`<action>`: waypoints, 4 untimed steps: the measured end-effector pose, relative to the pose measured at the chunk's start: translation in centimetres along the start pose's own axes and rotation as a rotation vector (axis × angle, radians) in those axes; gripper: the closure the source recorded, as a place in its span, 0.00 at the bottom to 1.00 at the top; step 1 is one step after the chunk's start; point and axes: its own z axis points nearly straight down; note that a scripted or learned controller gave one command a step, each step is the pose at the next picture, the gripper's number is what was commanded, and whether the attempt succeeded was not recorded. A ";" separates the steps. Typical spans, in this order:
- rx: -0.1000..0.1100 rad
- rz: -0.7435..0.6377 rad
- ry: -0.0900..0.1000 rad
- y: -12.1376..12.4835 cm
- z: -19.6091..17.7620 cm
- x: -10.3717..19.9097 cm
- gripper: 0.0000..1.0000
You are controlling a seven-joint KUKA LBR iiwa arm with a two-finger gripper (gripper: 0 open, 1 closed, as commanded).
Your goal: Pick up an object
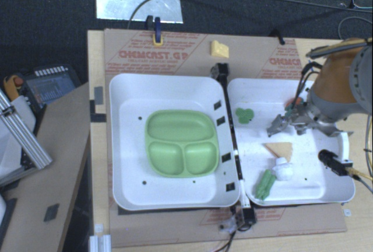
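Found the claw [275, 126] low over the right bin [349, 189], at the end of the grey arm [338, 84] coming in from the right side. Could not tell from this slanted view whether released or clenched; saw nothing held in it. Noted, just below the claw toward the near rim, a yellow wedge [278, 149], near but apart from it, with the long edge lying roughly left to right. Saw further in the same direction a white round piece [284, 171], touching or almost touching a green long piece [265, 185], the long axis of the latter running from the near rim up toward the claw, a little tilted. Noticed a small green piece [243, 115] to the left of the claw, near the wall between the bins. Judged the yellow wedge the nearest candidate: needed probably a short shift toward the near rim and then a descent, with the closing across the short side. Feared a slip on the sloped faces. Saw in the left bin [125, 87] a green divided plate [180, 143], and beyond both bins, on the tabletop, a yellow block [220, 48], well apart.
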 end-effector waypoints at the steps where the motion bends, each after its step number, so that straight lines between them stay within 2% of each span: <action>1: -0.002 0.000 -0.001 0.1 2.4 0.0 0.00; 2: -0.006 -0.001 -0.002 0.2 1.2 0.0 1.00; 4: -0.010 -0.003 -0.002 0.7 -10.6 0.4 1.00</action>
